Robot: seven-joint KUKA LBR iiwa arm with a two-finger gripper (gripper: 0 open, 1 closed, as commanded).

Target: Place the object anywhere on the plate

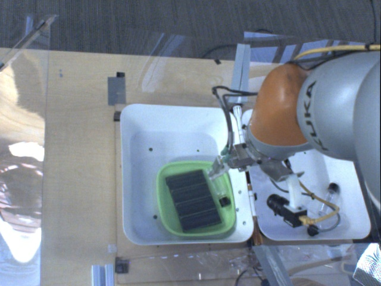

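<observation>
A green plate (pixel 164 186) lies in the front half of the left white bin (pixel 137 154). On the plate lies a dark ribbed rectangular object (pixel 191 199), slanted, covering most of the plate's middle. A small black piece (pixel 224 201) sits at the plate's right side, next to the ribbed object. My gripper (pixel 218 170) hangs over the plate's upper right rim, just beside the top right corner of the ribbed object. Nothing shows in its grasp. The arm's orange band and grey wrist (pixel 286 115) hide the strip between the two bins.
The right white bin (pixel 351 219) lies under the arm and is largely covered by it. The back half of the left bin shows bare white floor. A wooden bench (pixel 77 177) surrounds the bins, and a grey post (pixel 241 70) stands behind them.
</observation>
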